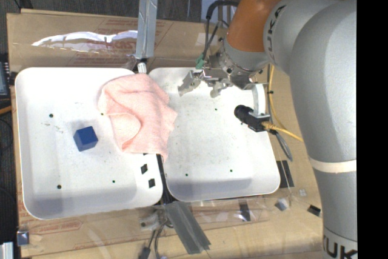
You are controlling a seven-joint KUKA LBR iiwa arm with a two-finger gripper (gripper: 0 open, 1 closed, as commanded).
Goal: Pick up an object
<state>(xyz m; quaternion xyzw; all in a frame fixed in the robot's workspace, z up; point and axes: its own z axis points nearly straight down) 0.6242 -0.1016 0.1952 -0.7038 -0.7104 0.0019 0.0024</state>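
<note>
Camera view: the grey KUKA arm with the orange wrist band (285, 27) enters from the right and occupies the upper right of the scene. Its two-finger metal gripper (203, 83) hangs over the far edge of the right shallow white plastic bin (242, 173), with the fingers apart and nothing between them.

Candidate objects lie elsewhere. The crumpled pink cloth towel (138, 111) sits mostly in the left shallow white plastic bin (36, 191), with its right edge draped over the rim shared by the two bins. The small blue foam cube (86, 137) rests on the floor of the left bin, near the cloth but apart from it.

Risks, as judged from this position:
- A descent from the present position would likely close on bare bin floor, since no object lies beneath the fingers.
- A grasp on the cloth where it crosses the rim may strike the rim or catch only a thin fold, which could slip out on lift.
- The cube is small; a slight offset could push it aside rather than capture it.

Count, largest to smallest: one arm, two bins, one cloth, one gripper, one cube.
</note>
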